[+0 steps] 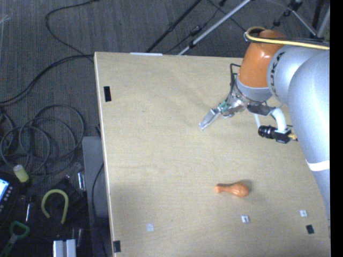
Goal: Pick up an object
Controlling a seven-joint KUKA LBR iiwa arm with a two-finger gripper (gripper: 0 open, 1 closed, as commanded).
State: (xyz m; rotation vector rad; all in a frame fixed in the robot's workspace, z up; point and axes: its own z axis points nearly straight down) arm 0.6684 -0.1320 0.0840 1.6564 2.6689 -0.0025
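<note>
A small orange object (233, 189), shaped like a drumstick with its thin end pointing left, lies on the tan board (161, 159) toward the lower right. My gripper (208, 121) hangs over the board's upper middle and slants down to the left from the orange-banded wrist (260, 63). It is well above and a little left of the orange object, not touching it. Nothing shows at the gripper's tip.
The grey arm (311, 106) covers the board's right side. Small black and white markers (244, 218) dot the board's lower right, and a black mark (107, 93) sits near its left edge. Cables and tools (48, 197) lie on the floor at left.
</note>
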